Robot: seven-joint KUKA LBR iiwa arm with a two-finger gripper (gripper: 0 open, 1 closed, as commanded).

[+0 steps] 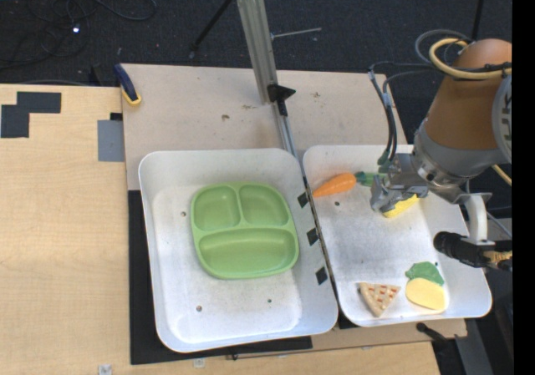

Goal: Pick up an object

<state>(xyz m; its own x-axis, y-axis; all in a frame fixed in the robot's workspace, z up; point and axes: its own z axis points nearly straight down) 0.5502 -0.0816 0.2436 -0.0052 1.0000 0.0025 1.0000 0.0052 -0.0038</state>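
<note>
My gripper (389, 198) is low over the far part of the right bin (468, 302), below the grey and orange arm. A small yellow object (402, 205) pokes out from directly under it on its right side, touching or nearly touching it. An orange toy carrot (333, 185) with a green top lies just left of the gripper, near the bin's left wall. A pizza slice toy (378, 297) and a yellow fruit with a green leaf (426, 290) lie at the bin's near end.
The left bin (167, 298) holds a green divided plate (244, 229). Black clips sit along the wall between the bins. An aluminium post (256, 39) rises behind them. A black part of the arm (460, 248) reaches over the right bin's right edge.
</note>
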